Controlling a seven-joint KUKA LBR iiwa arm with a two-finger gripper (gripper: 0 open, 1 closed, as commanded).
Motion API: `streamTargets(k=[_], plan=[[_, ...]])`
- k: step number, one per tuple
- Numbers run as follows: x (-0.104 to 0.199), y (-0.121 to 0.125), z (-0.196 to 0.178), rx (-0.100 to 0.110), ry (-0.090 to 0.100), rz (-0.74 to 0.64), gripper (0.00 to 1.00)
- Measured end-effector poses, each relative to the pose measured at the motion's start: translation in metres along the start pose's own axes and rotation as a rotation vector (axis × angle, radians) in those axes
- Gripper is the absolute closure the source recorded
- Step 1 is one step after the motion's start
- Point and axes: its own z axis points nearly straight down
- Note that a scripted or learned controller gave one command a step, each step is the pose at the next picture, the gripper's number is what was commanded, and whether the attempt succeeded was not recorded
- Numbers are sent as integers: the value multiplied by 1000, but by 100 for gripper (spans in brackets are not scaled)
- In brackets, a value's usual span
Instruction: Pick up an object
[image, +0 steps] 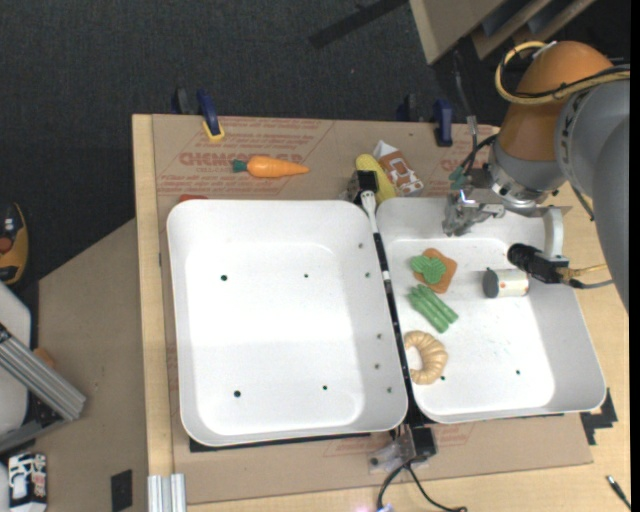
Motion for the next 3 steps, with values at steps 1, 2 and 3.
streamTargets(k=[1, 2, 3], plan=[[-71, -9, -92, -5, -4, 5, 100], [-68, -8, -98, -2, -3, 1, 100], [-68, -7, -108, -6, -5, 0, 100]])
